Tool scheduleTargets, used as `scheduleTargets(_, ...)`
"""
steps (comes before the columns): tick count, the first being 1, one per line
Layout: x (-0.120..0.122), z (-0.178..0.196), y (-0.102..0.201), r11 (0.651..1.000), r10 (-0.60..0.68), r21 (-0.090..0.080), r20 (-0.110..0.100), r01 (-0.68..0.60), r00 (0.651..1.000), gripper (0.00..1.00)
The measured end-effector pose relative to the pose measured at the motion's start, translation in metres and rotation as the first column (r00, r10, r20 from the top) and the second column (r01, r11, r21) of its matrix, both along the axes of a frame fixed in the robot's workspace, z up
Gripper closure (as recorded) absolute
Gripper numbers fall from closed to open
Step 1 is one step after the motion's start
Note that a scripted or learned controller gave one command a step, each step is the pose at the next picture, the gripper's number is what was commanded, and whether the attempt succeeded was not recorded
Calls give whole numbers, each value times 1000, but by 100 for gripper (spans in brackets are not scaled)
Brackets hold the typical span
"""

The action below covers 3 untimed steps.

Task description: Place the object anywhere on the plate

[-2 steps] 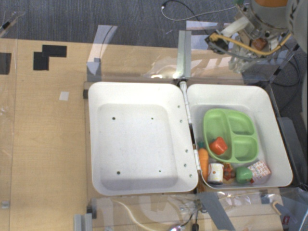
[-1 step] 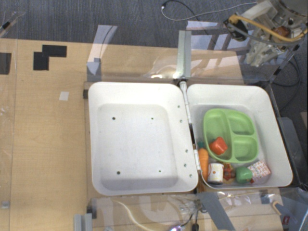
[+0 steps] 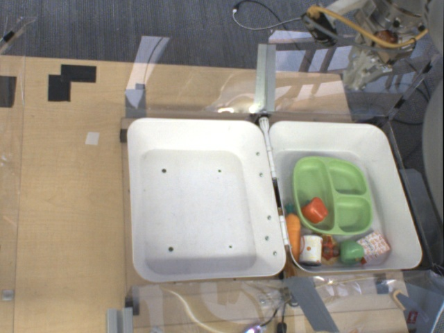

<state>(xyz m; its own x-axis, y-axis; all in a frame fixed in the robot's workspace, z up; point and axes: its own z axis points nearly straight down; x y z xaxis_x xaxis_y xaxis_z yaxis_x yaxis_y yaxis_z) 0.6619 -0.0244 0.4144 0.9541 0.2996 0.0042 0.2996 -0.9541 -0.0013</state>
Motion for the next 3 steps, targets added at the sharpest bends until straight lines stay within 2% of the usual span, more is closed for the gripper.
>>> scheduleTargets(1, 1, 12, 1, 1000, 1, 3, 3, -1, 1000, 100)
scheduleTargets(2, -5, -76, 16, 1000, -8, -1, -3, 8, 1000, 100)
scheduleTargets(3, -5, 16, 59, 995, -100, -1, 0, 100, 995, 100)
